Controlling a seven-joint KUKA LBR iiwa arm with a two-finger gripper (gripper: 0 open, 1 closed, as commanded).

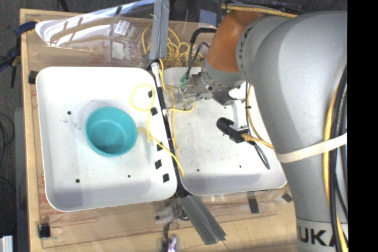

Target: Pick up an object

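Note:
A teal bowl [111, 131] stands upright in the middle of the left bin [65, 186]. The grey arm with its orange band reaches over the right bin [218, 177] from the right. My gripper [189, 93] is low in that bin's far left corner, close to the wall between the bins. Its tip is small and partly hidden by the wrist, and I cannot make out anything held in it. The bowl lies well to the left of the gripper, across the divider.
A yellow cable [143, 97] loops over the divider [160, 127] into the left bin's right side. More yellow cable [171, 47] is heaped behind the bins, beside clear plastic sheeting [94, 29]. The arm's bulk covers the right bin's right side.

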